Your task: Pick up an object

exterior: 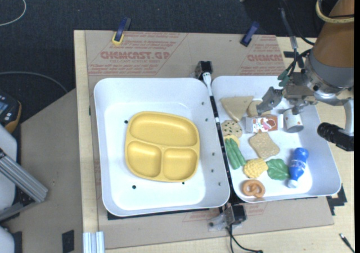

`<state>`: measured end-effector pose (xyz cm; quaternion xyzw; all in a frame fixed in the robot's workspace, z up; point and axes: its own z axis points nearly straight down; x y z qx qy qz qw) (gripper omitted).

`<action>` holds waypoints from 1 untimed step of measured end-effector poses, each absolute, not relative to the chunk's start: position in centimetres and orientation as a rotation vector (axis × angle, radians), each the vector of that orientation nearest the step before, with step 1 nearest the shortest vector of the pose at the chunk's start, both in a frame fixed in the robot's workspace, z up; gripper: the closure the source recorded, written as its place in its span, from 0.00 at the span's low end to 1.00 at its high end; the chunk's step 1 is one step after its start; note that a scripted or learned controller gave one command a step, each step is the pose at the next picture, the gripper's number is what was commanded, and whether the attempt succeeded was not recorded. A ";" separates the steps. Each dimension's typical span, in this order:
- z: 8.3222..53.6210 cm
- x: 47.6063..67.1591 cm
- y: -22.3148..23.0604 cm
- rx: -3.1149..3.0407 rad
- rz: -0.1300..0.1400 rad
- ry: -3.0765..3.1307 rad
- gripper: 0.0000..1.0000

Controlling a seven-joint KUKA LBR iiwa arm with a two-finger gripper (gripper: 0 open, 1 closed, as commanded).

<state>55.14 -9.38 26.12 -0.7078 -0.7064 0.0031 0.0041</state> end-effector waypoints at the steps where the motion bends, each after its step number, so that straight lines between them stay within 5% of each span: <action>1: 26.6 55.3 -9.4 -2.221 0.000 -2.221 0.00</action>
